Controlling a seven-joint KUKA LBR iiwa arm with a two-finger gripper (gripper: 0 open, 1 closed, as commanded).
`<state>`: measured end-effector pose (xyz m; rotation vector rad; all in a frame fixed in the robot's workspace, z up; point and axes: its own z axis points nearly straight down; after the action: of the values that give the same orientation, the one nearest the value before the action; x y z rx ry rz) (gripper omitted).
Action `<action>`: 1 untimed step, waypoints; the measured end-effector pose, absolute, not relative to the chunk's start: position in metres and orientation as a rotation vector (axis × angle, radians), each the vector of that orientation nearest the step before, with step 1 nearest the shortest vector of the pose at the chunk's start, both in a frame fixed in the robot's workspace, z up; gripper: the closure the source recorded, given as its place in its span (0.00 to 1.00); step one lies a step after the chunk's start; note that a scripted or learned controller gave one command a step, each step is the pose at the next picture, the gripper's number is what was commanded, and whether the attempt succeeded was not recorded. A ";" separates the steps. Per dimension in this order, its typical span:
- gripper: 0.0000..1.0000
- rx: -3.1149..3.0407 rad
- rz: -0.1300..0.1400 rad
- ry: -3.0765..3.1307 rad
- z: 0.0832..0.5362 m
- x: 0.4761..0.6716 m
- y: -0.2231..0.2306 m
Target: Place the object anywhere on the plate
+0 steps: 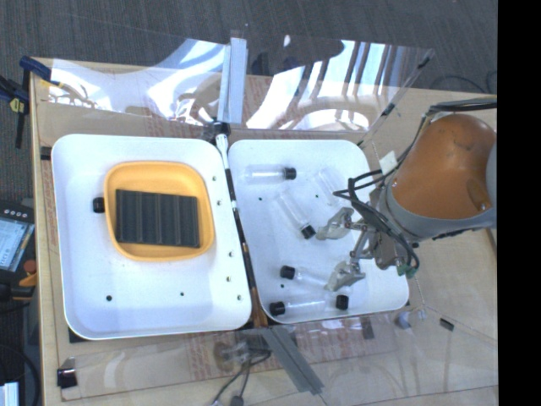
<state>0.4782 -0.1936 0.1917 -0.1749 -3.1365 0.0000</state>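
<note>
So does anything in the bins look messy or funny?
A bit. The clear tubes with black caps lie scattered at all angles in the right bin, and a small black cap sits loose beside the yellow plate.

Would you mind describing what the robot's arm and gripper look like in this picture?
The arm shows as a large rounded orange dome above a grey ring. Dark cables loop from it toward the wrist. The gripper is bare silvery metal with two slender fingers, and a small green part sits near its base.
</note>
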 end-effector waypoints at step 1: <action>0.00 -0.080 0.005 -3.146 0.374 0.478 -0.201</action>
<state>0.4778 -0.2009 0.3741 -0.0799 -3.1465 0.0054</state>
